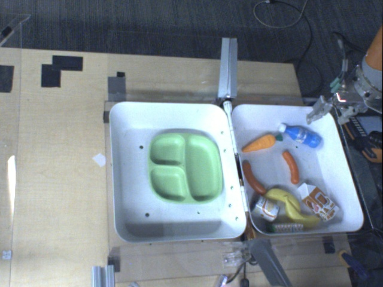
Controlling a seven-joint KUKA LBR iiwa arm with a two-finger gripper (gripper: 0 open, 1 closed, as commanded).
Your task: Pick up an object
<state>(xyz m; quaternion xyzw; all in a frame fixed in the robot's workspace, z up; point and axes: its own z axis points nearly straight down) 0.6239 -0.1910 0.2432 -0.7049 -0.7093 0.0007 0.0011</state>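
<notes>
You see the gripper [326,105] hovering at the right bin's [353,178] far right corner; whether it's open or closed, you can't tell. The bottle [301,135], carrot [260,143], sausages and banana [290,207] crowd the bin.

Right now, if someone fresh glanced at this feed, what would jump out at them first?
Probably the green divided plate, sitting alone in the left bin. Next, the clutter in the right bin: a carrot and a blue bottle near the top, two sausages mid-bin, a banana and a can at the bottom. The gripper sits at that bin's upper right corner.
</notes>
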